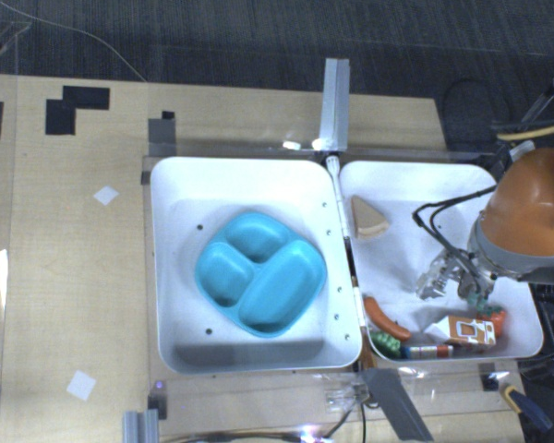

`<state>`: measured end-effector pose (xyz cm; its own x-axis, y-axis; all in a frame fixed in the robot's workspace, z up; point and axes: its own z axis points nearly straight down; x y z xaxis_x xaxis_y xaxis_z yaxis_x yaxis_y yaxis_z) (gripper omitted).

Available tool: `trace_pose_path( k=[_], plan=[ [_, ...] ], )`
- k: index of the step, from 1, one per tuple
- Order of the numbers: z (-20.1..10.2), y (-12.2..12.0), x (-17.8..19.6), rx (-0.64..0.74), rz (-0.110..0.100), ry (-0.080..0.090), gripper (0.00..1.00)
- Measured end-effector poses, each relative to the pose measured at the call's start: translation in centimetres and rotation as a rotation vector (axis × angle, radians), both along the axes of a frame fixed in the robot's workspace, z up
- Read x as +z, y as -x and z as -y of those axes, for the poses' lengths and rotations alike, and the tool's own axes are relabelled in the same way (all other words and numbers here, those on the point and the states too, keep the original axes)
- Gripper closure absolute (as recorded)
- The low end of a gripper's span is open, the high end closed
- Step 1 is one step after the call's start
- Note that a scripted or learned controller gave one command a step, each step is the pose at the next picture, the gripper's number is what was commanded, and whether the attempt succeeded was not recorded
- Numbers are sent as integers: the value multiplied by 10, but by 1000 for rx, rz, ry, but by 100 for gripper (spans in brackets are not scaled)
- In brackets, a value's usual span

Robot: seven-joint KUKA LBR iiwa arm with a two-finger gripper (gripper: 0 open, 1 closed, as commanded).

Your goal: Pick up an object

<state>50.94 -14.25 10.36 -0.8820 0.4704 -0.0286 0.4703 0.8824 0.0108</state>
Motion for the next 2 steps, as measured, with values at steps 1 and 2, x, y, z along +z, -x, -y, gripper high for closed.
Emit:
trace_pose_path(
  k=[1,2],
  plan=[
    [-28,-92,-13,-150,-13,-6,100],
    [-27,-91,-14,-150,-16,-6,0]
  ],
)
